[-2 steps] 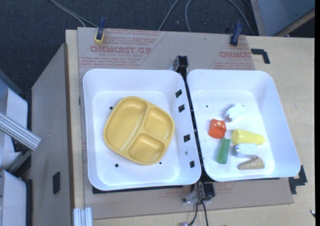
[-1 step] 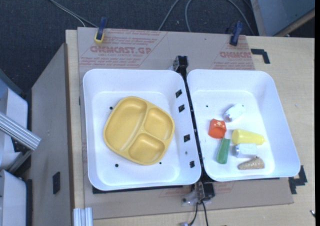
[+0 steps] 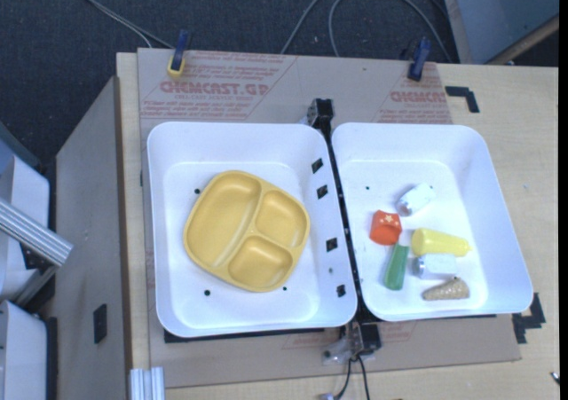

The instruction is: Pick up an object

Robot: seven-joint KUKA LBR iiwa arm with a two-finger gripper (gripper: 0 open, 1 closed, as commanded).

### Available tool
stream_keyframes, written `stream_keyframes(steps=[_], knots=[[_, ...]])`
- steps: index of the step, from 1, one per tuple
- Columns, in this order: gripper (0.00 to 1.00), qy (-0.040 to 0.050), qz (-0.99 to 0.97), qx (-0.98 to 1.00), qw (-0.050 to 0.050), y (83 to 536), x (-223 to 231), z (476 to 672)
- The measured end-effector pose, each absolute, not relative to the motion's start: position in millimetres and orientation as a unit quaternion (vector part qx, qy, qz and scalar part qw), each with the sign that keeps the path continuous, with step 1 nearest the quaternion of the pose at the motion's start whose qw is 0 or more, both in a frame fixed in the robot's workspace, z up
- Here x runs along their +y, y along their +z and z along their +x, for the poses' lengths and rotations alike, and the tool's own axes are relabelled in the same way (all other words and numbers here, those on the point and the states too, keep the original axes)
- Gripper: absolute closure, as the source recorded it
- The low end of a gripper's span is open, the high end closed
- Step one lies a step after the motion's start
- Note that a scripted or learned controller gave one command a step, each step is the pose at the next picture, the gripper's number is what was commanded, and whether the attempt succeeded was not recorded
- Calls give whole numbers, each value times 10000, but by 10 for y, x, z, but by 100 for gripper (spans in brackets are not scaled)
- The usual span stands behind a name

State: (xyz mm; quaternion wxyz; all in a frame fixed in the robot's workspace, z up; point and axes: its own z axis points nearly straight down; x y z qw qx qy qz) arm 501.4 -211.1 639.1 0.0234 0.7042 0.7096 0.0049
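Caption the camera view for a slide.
Yellow divided plate in the left bin; small assorted objects clustered in the right bin.

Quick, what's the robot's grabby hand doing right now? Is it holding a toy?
Gripper: cannot be told from this camera view. The toys, such as the orange block and the green piece, lie loose in the right bin.

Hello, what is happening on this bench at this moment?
Nothing is being handled now. The left bin holds a yellow tray. The right bin holds small items close together: an orange block, a green piece, a yellow piece, a tan piece and two whitish ones. None is picked up yet.
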Motion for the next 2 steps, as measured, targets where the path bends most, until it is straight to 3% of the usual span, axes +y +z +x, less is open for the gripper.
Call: stream_keyframes(steps=[2], knots=[[100,62,7036,7100,286,6622,-2108,5019]])
